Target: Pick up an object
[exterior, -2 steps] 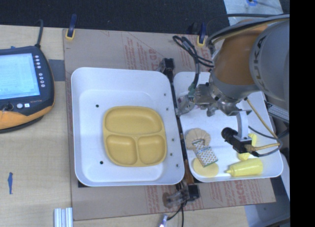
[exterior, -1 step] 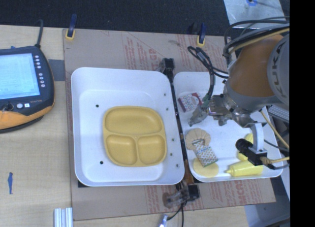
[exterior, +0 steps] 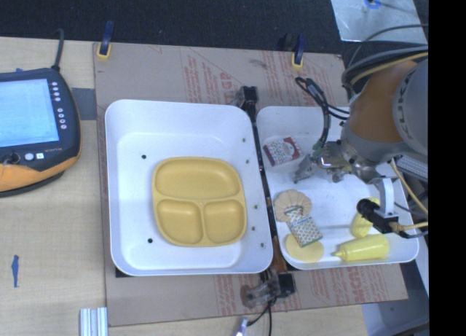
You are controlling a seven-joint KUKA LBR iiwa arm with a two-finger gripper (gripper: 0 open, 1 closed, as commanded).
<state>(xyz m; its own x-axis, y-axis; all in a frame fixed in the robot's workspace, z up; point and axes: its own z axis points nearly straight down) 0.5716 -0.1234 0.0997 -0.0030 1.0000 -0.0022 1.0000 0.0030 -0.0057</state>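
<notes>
In the right bin (exterior: 291, 118) lie several small objects. A red and white packet (exterior: 281, 151) rests near the bin's left wall. Below it sit a round tan cracker (exterior: 289, 201), a small patterned packet (exterior: 303, 229) and a pale yellow disc (exterior: 306, 249). A yellow squeeze bottle (exterior: 362, 248) lies along the front wall, with a small yellow object (exterior: 360, 224) just above it. My gripper (exterior: 309, 170) hangs low over the middle of this bin, just right of the red and white packet and above the cracker. Nothing is visibly held in it.
The left bin (exterior: 131, 138) holds a yellow divided plate (exterior: 198, 200). A handheld control pendant (exterior: 33, 127) with a lit screen lies on the bench at far left. The grey arm (exterior: 382, 119) reaches in from the right over the right bin's far side.
</notes>
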